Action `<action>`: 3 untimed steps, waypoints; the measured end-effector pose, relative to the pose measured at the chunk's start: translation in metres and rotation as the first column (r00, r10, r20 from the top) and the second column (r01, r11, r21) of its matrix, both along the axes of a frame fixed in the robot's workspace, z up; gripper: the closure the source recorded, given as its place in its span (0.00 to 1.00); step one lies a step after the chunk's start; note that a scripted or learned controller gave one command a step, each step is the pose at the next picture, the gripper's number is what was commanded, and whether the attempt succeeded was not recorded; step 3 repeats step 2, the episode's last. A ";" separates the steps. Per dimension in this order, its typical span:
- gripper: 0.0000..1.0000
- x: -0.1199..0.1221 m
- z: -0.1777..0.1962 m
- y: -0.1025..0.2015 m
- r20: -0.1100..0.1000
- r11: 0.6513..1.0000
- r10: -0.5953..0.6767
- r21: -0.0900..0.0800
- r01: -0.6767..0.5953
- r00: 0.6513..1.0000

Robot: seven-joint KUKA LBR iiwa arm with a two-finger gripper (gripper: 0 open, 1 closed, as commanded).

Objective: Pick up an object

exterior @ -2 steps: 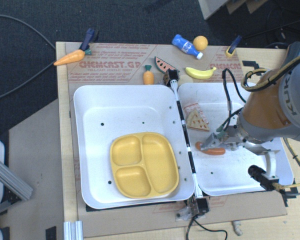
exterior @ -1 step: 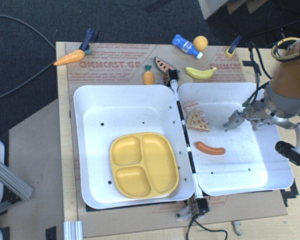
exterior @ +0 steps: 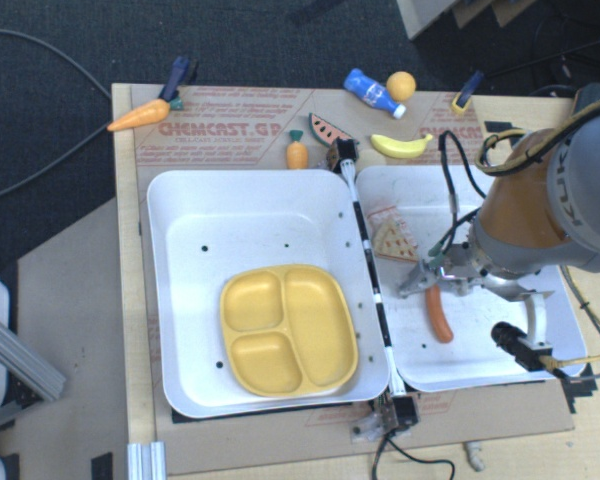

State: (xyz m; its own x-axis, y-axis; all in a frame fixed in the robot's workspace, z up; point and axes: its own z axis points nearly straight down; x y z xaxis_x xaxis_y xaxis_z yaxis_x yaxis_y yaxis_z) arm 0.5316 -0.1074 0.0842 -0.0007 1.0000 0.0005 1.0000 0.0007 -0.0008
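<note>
Dark carpet surrounded your bench. From the left, you had a white bin holding a smooth yellow three-compartment tray. In the right bin lay a pizza-slice toy and a glossy orange-red sausage, its upper end at the claw; you couldn't tell the claw's opening.

One fixed camera above the bench, looking down aslant; both white bins in frame
</note>
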 end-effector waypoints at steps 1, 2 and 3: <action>1.00 0.000 0.010 0.000 0.002 1.000 -0.002 -0.001 0.002 1.000; 1.00 -0.029 0.138 0.066 0.001 1.000 0.000 0.000 0.000 1.000; 1.00 -0.029 0.138 0.066 0.001 1.000 0.000 0.000 0.000 1.000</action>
